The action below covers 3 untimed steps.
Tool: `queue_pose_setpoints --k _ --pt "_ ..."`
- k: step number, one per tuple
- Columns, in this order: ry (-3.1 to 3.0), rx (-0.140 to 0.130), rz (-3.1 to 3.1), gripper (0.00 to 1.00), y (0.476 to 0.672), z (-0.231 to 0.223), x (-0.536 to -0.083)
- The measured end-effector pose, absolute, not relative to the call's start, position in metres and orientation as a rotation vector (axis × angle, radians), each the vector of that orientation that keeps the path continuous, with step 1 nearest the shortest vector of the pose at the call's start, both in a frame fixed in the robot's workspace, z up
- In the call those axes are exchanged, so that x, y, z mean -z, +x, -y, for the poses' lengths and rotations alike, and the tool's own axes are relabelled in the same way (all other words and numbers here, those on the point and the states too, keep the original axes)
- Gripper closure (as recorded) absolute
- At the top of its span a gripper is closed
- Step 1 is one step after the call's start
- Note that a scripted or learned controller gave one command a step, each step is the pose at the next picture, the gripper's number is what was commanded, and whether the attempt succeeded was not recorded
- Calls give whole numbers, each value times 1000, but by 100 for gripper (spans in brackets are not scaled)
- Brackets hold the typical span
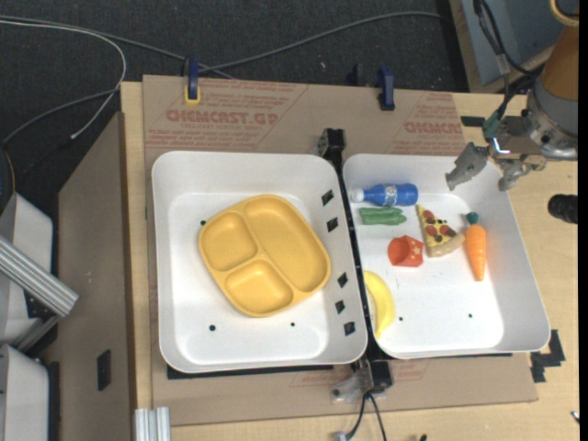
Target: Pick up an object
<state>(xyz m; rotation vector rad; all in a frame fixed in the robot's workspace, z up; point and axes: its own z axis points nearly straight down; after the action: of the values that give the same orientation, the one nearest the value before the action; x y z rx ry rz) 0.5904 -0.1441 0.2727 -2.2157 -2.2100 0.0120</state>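
Table (101,246) carries two shallow white bins side by side on a cardboard sheet (303,113).

Left bin (175,338): one yellow divided plate (265,254), three compartments, lying a little toward 12 o'clock of the bin's centre. Nothing rests on it.

Right bin (514,329): six small items, mostly in the half toward 12 o'clock.
- Blue-and-white bottle (388,194) on its side, near the divider at 10 o'clock.
- Green pod-shaped toy (381,216) just at 6 o'clock of the bottle, parallel to it.
- Red pepper-like toy (405,251) near the bin's centre.
- Pizza slice toy (436,232) just at 2 o'clock of the red toy, close to touching.
- Carrot (476,249) at 3 o'clock of the pizza slice, lying lengthwise with green top toward 12 o'clock.
- Yellow banana-like toy (379,301) at 8 o'clock, against the divider wall.

End effector (487,171) sits over the bin's corner at 1 o'clock; its two fingers stand apart with nothing between them. One fingertip (459,171) is above bare bin floor, clear of all items. Nearest things: the carrot's top at 6 o'clock of it, the bottle at 9 o'clock. No item lies directly beneath the fingers.

Cables (92,39) run over the dark floor at 12 o'clock of the table; two clamps (193,81) pin the cardboard edge.
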Motion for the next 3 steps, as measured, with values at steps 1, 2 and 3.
queue_pose_setpoints --k 1,2,3 --pt "-2220 0 2221 0 592 144 -280" --pt "-2220 -3 2219 0 597 150 -235" --pt "-2219 -3 2218 0 595 160 -186"
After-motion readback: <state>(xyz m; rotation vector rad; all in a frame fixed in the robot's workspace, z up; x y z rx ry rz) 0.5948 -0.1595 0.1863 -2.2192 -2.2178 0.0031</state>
